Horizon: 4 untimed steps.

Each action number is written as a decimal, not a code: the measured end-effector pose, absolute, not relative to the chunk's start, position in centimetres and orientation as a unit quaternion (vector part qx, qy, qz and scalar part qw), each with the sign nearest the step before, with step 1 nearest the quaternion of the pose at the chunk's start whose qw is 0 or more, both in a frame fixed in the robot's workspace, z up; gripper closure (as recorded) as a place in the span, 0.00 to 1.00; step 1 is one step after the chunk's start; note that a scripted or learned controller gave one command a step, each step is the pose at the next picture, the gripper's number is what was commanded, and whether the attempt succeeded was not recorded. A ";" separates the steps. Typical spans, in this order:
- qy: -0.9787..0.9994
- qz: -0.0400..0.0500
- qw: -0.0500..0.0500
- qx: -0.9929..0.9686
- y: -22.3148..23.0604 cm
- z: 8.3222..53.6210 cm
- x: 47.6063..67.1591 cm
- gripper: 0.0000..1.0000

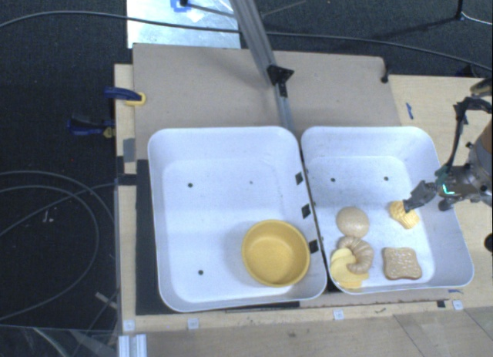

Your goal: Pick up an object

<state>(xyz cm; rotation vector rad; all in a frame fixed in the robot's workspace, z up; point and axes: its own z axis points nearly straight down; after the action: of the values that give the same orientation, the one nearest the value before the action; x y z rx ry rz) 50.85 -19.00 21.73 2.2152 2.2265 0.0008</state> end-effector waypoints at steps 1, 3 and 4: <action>0.709 0.000 0.001 0.705 -19.0 21.8 50.9 0.00; 0.707 -0.001 -0.002 0.707 -18.9 10.9 49.5 0.00; 0.707 0.000 0.000 0.707 -18.9 9.0 49.5 0.00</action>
<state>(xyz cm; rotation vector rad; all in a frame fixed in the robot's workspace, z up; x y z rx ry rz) 49.54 -18.93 8.98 2.2221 2.2217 -0.0003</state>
